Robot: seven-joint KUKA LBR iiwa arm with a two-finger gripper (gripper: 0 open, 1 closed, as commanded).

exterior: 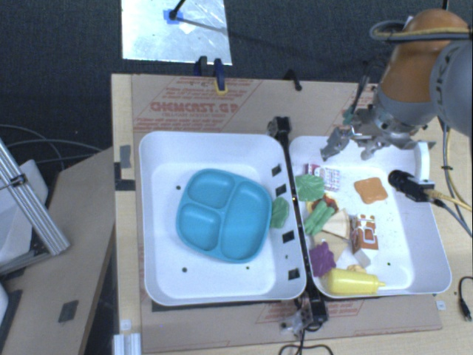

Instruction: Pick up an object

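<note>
The grey arm's two-finger gripper hangs over the back edge of the right-hand shallow white bin, its two fingers spread apart with nothing between them. Any of the small toys in that bin would serve as the task's thing: the flat orange slab lies alone near the middle of the bin, the yellow squeeze bottle rests on its side along the front wall, and a green leafy piece, a purple lump and a tan wedge crowd together against the divider. The best choice, in my judgement, is the orange slab, since it sits apart from its neighbours and near the gripper; the fingers should straddle its narrower side, come down until they almost touch the bin floor, then close before lifting straight up. The crowded pile risks a glancing, failed pinch. The left bin holds a blue compartment tray.
</note>
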